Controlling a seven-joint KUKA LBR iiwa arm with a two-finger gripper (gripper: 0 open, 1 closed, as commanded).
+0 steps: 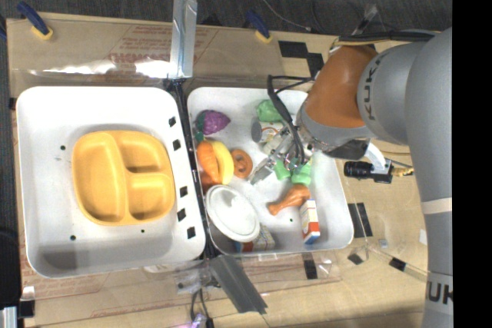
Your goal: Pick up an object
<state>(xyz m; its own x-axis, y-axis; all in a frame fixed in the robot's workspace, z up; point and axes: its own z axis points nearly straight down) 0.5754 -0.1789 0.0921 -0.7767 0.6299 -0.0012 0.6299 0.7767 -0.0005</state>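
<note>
The orange-banded arm (350, 92) is lowered into the right bin (338, 196). The gripper (280, 161) is seen open beside a green toy (300, 174), which should be centred before closing.

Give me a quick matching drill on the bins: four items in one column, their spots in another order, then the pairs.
Items:
1. yellow divided tray
2. purple toy
3. white lid
4. small carton

Places:
A. right bin, near right corner
B. left bin, middle
C. right bin, far left, by the divider
D. right bin, near left

Pairs: 1-B, 2-C, 3-D, 4-A
</note>
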